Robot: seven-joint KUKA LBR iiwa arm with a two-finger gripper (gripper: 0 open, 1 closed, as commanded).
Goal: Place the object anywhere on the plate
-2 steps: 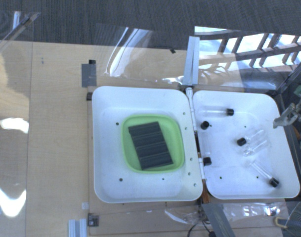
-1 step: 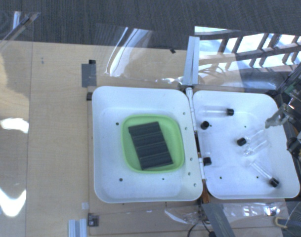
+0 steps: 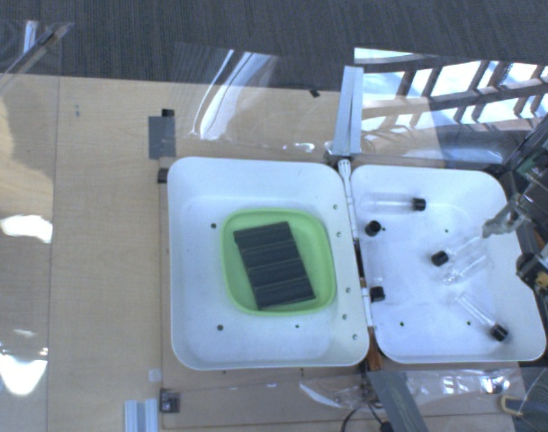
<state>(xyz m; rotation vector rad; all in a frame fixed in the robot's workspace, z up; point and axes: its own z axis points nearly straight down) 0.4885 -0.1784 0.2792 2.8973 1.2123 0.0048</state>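
Note:
A green square plate (image 3: 322,257) sits in the middle of the left white bin (image 3: 193,268). A dark grey ribbed rectangular object (image 3: 274,265) lies flat on the plate, slightly turned, well inside its rim. At the far right edge of the view, part of my arm and gripper (image 3: 506,220) reaches over the right side of the right bin (image 3: 408,331). It is far from the plate and the dark object, and nothing shows in it.
The right bin holds several clear vials with black caps, such as one at the back (image 3: 398,205), one in the middle (image 3: 461,257) and one at the front right (image 3: 482,319). A grey post (image 3: 348,111) stands behind the seam between the bins.

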